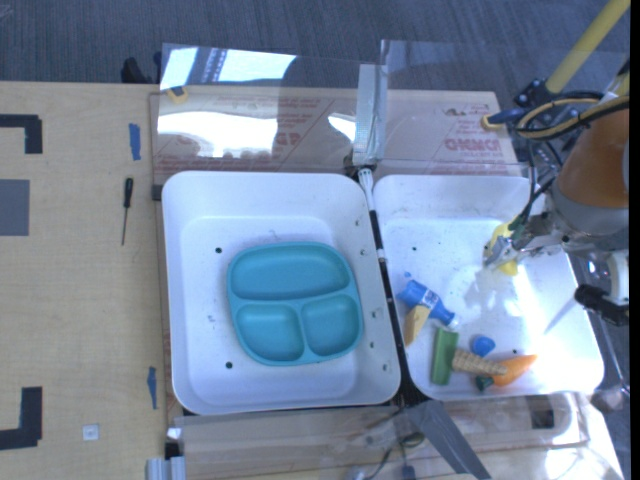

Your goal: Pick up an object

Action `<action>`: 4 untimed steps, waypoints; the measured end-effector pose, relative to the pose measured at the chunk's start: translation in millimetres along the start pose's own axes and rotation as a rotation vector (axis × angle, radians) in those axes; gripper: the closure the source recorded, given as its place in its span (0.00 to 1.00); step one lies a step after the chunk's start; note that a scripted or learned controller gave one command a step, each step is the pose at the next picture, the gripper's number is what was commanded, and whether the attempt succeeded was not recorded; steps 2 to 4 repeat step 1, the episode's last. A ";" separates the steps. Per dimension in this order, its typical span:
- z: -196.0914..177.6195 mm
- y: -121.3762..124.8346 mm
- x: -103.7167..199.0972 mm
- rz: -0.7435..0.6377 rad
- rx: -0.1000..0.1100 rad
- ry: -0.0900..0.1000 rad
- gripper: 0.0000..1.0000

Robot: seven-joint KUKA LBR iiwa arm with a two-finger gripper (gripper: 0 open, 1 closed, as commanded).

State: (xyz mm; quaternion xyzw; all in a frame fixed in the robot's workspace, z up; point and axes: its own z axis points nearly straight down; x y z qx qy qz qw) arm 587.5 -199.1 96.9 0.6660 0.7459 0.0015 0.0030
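While no single object is named by the task, the loose pieces in the right bin are the likely candidates, so these lines start with them.

Candidate objects: a small blue-and-yellow tube-like toy (424,305), a green stick-shaped block (443,355), a small blue round cap (482,345) and an orange carrot-shaped toy (503,368) lie clustered in the shallow white right bin (410,208), toward its six o'clock edge.

Look of the pieces: small, bright plastic shapes, lying flat; the green block and carrot toy touch or nearly touch, the blue-and-yellow toy sits just beside them toward ten o'clock.

Small yellow item (503,258): at about two o'clock from the cluster, right at the tool tip; too blurred to name.

Two-finger gripper (508,248): low over the right bin's three o'clock side, apart from the cluster; finger state: cannot tell, glare and blur hide it, and whether it grips the yellow item is unclear.

Grey arm with orange band (595,173): enters from three o'clock, probably angled down to reach the bin floor.

Shallow white left bin (185,268): holds a teal three-compartment plastic plate (294,301), centred, well apart from the action.

Judgement: a grasp seems under way, not confirmed.
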 end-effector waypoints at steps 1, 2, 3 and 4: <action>-99.8 20.3 74.7 -0.009 -0.002 0.003 1.00; -99.8 20.3 74.7 -0.009 -0.002 0.003 1.00; -99.8 20.3 74.7 -0.009 -0.002 0.003 1.00; -99.8 20.3 74.7 -0.009 -0.002 0.003 1.00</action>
